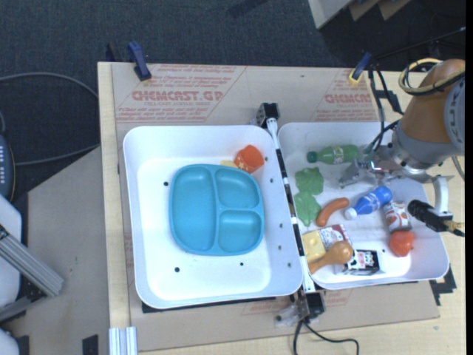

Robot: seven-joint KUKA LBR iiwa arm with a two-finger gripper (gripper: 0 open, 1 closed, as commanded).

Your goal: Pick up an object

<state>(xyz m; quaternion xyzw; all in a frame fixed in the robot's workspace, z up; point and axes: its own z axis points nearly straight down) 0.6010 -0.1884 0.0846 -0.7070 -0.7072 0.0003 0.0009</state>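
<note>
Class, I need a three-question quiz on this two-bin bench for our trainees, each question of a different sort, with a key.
1. True or false: the blue divided plate lies in the right bin.
2. Which lies nearest the pincer? A green bottle B red tomato C orange ball
3. Fill in: the sausage lies in the ___ bin.

Key: 1 false; 2 A; 3 right.
</note>
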